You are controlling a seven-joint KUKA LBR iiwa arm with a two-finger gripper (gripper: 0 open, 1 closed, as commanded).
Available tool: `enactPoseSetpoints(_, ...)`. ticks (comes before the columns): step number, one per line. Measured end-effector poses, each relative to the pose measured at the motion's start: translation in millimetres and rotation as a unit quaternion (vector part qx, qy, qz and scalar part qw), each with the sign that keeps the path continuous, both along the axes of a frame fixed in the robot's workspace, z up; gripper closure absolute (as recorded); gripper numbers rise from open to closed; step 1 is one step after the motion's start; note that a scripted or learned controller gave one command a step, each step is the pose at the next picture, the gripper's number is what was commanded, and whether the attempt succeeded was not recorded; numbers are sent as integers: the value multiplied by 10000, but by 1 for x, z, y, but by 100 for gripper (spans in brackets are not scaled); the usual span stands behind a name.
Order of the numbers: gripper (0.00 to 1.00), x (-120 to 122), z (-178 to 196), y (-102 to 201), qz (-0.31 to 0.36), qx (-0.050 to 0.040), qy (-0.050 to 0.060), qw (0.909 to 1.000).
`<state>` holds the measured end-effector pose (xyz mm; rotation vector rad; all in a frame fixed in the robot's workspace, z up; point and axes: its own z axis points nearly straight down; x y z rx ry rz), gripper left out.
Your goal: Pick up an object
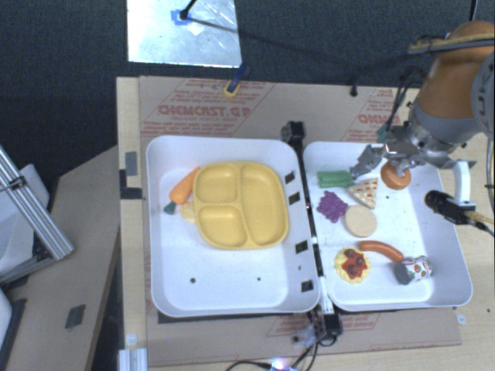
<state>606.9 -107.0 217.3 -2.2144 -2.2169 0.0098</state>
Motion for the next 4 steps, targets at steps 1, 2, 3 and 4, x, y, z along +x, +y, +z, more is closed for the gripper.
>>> enactPoseSetpoints(1,0,3,6,0,10,-7,-61,10000)
enactPoseSetpoints(2,0,-7,-47,-5,-2,-4,-34,10000)
enactPoseSetpoints(3,0,-11,-93,3,-3,-1,-37,10000)
enactPoseSetpoints(4,0,-8,-107,1,-5,-22,-100,9999)
